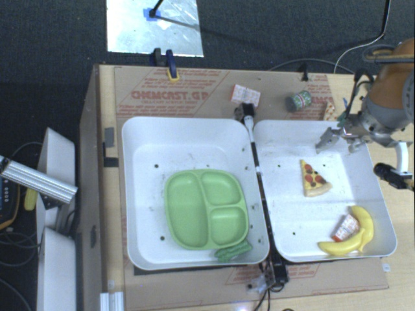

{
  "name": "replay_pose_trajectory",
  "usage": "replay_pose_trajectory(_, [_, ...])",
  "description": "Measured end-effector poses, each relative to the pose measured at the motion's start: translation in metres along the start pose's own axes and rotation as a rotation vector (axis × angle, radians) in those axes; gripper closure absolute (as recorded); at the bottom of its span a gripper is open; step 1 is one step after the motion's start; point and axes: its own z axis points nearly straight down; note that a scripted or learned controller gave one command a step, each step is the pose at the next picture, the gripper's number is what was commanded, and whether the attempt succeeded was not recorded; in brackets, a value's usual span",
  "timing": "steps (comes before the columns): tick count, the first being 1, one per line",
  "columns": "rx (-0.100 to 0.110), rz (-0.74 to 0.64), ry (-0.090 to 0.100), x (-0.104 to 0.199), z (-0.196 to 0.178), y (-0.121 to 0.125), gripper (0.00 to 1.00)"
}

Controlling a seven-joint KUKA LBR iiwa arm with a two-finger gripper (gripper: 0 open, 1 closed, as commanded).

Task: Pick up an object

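The pizza slice (315, 179) lies in the right bin (285, 238), with a banana (353, 234) and a small carton (345, 227) nearer. The gripper (337, 137) hovers over the bin's far right corner, holding nothing; its opening cannot be told.

Left bin (139, 141) holds a green divided plate (206, 208). Right bin (285, 148) holds a pizza slice (314, 179), a banana (353, 235) and a small packet (345, 227) touching it. The gripper (340, 137) hangs above the right bin's far corner.
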Motion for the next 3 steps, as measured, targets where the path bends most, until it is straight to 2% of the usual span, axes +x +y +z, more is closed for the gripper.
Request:
replay_pose_trajectory(1, [0.006,-0.001,0.003,0.054,0.046,-0.044,0.00])
replay_pose_trajectory(2, [0.004,0.003,0.001,0.031,0.046,-0.081,0.00])
replay_pose_trajectory(3, [0.000,0.000,0.000,0.000,-0.042,-0.030,0.00])
